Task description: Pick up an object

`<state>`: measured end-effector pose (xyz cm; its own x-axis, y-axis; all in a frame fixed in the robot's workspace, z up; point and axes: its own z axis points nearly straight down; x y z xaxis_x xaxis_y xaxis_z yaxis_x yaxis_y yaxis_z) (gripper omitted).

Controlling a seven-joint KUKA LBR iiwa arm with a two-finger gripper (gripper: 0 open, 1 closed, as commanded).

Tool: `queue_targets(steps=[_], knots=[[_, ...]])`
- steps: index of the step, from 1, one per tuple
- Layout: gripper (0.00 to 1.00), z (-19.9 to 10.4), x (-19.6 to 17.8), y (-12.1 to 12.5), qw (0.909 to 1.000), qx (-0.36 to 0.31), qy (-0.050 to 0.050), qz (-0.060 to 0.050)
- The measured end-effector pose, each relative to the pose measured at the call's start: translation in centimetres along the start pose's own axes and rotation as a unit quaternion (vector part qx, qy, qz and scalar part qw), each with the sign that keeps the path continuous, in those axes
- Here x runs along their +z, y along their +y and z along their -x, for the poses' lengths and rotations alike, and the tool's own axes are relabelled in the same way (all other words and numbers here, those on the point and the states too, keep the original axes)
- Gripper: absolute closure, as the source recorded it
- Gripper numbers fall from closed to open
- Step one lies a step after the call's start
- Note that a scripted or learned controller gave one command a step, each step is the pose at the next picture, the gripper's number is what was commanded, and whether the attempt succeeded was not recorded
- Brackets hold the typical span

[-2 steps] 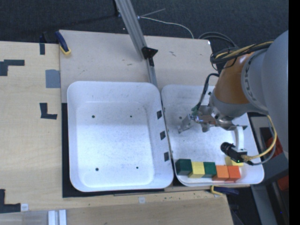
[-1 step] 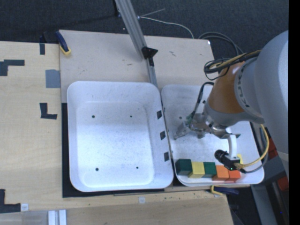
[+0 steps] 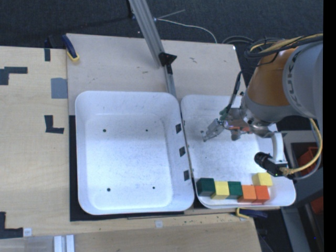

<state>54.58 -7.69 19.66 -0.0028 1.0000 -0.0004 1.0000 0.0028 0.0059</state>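
Several coloured blocks (image 3: 233,189) sit along my right bin's (image 3: 210,109) near edge, well apart from the gripper (image 3: 210,133), fingers spread and bare

We see a pale wooden surface (image 3: 31,156) carrying a lighter tan board (image 3: 121,67), and on that board two shallow white plastic bins sit side by side, their inner rims touching. The left white bin (image 3: 84,140) rests over a black mat (image 3: 72,167) that shows along its left and lower edges. The right white bin (image 3: 210,109) lies just beside it. Dark tape marks (image 3: 50,124) dot the wood at left, and a blue-and-yellow clamp (image 3: 71,49) grips the board's far left corner.
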Motion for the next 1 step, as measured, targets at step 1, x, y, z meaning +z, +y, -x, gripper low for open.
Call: queue_targets(steps=[1], knots=[[0.00,9.95,-2.30,-0.16,1.0000,0.004,-0.002,-0.002]])
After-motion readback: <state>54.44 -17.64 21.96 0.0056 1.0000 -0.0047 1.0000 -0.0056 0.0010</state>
